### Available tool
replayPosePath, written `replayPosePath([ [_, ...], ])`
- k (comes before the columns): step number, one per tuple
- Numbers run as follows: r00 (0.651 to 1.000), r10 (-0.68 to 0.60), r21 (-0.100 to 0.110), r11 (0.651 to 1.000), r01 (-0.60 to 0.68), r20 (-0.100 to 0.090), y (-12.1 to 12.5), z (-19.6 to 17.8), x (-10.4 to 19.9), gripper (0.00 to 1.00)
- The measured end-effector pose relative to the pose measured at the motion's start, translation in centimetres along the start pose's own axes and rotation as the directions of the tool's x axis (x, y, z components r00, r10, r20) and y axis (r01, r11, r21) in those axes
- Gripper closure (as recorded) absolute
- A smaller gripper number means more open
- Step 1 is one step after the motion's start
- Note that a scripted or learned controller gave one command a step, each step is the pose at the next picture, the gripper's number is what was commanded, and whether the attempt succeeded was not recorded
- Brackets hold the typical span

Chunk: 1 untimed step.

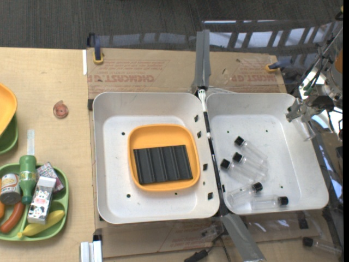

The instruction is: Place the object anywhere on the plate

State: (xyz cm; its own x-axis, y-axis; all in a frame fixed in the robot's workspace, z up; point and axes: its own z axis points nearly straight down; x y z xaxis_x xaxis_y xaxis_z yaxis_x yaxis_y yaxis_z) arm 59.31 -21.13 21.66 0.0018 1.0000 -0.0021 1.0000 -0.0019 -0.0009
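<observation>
While the jaws (305, 111), whose spread I cannot tell, hover at the right bin's (289, 198) far right rim, the vials (246, 162) lie inside, so descend squarely over one before crossing to the plate (163, 136).

Green tray (57, 222) of toy food beside pink disc (60, 110) on wooden table (43, 81)
</observation>
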Motion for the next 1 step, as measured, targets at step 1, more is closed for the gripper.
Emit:
replayPosePath([
  [1,0.991,-0.131,-0.001,0.991,0.131,0.0,6.63,-2.85,-0.35,1.0],
])
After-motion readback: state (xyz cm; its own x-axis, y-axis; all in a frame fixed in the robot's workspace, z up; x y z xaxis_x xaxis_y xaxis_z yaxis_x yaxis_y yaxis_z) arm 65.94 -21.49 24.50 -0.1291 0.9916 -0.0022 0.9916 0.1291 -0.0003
